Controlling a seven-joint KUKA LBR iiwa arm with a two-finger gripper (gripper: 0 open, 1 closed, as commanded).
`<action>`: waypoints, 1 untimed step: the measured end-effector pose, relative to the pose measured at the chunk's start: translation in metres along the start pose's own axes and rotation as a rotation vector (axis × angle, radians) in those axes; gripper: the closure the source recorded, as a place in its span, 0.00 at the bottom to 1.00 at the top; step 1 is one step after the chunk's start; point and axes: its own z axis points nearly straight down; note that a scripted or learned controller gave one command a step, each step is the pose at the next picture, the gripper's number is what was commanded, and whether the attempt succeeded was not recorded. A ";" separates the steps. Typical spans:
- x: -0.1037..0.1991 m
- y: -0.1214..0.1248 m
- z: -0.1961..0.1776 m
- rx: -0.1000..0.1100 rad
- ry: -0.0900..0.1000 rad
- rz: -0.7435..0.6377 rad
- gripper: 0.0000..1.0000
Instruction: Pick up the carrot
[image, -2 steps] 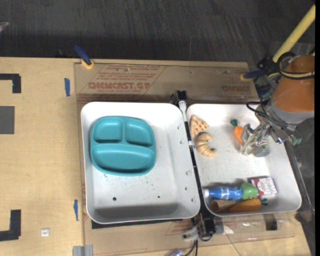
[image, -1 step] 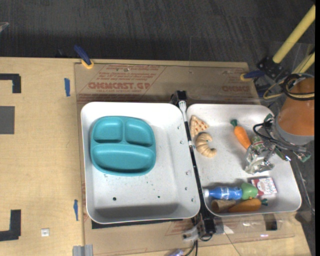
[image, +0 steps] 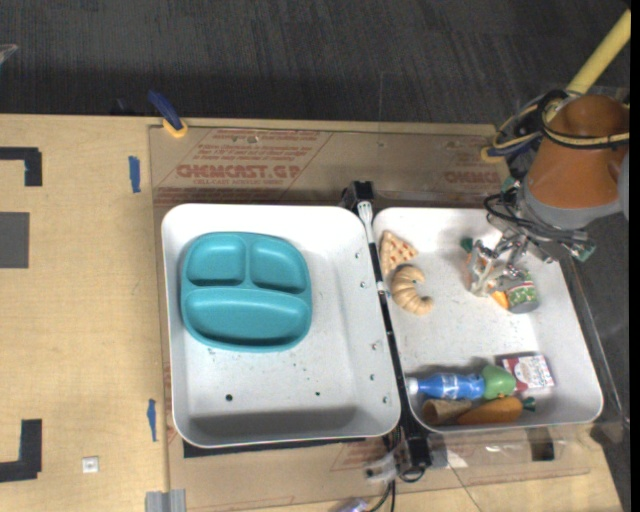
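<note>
The carrot (image: 488, 410) is a long orange piece lying along the front wall of the right bin (image: 585, 345), its green end pointing right. It lies just in front of a blue bottle (image: 447, 385) and a green round piece (image: 498, 380). My gripper (image: 494, 268) hangs over the back right part of that bin, well behind the carrot and apart from it. Right beside the gripper sit a small can with a green and red label (image: 522, 295) and a small orange bit (image: 498, 296).
A waffle wedge (image: 396, 248) and a croissant (image: 410, 288) lie by the right bin's left wall. A red and white box (image: 531, 372) sits at its front right. The left bin (image: 200, 400) holds a teal divided plate (image: 244, 291).
</note>
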 end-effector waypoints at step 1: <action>0.001 0.001 0.001 -0.003 0.001 0.001 0.00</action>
